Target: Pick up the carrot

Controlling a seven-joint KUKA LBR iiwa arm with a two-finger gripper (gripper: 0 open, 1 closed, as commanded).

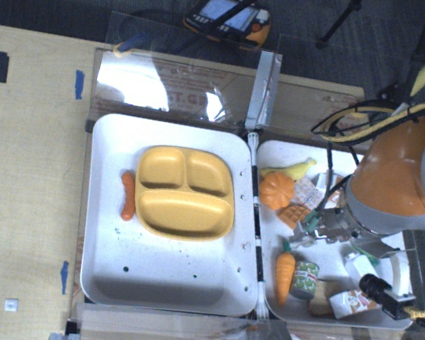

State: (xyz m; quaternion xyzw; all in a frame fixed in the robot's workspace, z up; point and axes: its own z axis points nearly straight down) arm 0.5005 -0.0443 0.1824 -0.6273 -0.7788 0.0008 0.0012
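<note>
two white bins on a wooden bench; pincer state unclear above carrot.

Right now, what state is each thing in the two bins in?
Orange carrot with green top: lying flat in the right bin, untouched.
Yellow three-compartment plate: right side up in the left bin.
Orange-red sausage: lying beside the plate's left edge.
Small orange pumpkin: resting at the right bin's far end.
Green can: lying beside the carrot.
Pincer: above the carrot, grip unclear.
</note>
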